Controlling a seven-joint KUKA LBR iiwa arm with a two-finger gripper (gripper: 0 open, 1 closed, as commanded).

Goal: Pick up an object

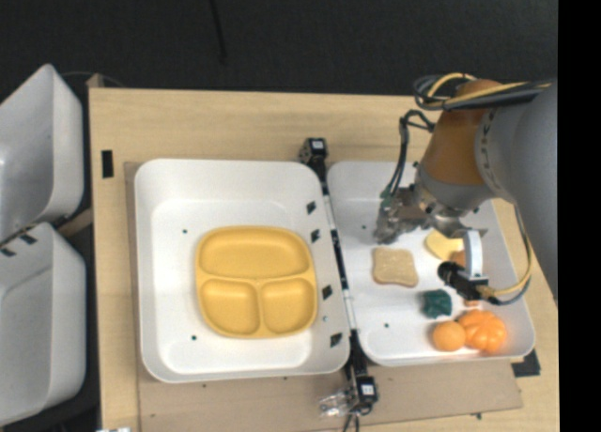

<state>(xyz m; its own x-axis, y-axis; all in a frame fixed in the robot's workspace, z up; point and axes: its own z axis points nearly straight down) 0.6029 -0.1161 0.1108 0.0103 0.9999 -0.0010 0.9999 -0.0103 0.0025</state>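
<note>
In the right bin [376, 336], toast slice [394, 268], dark green piece [436, 304], orange fruit [449, 336] and small pumpkin [485, 330] lay loose, candidates for picking. The left bin [160, 233] held a yellow divided tray [256, 280]. Arm bent down from the right, tool [390, 223] low just above the toast; grip state couldn't tell, nothing visibly held.
</note>
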